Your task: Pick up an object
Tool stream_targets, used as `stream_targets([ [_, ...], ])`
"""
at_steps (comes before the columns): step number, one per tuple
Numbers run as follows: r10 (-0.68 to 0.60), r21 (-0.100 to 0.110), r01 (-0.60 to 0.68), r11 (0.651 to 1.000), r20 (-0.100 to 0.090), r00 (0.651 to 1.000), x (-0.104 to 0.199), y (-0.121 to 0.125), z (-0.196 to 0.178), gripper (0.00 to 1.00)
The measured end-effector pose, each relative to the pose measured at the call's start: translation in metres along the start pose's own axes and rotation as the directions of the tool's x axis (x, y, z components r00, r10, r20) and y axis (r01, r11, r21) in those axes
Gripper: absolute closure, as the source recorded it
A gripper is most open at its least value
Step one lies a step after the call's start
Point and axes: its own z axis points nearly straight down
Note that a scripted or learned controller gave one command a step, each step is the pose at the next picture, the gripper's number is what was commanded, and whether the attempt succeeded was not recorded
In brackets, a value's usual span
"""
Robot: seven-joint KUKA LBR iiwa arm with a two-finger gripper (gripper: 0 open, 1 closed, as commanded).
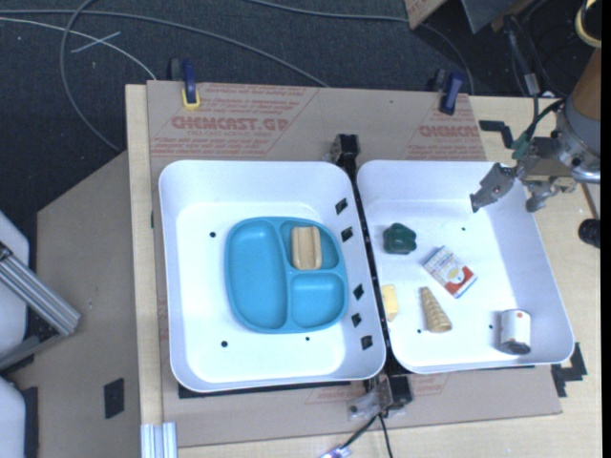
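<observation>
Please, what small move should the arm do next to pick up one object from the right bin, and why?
Probably move the gripper down and toward the camera, over the small red and white box. The gripper hangs above the far right corner of the right bin, with nothing between its fingers, and the box lies apart from the green object and the cone.
</observation>
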Motion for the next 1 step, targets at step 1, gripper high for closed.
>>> stream_targets([
  [1, -0.003, -0.012, 0.003, 1.000, 0.002, 1.000, 0.0004, 0.0020, -0.0066, 0.00],
])
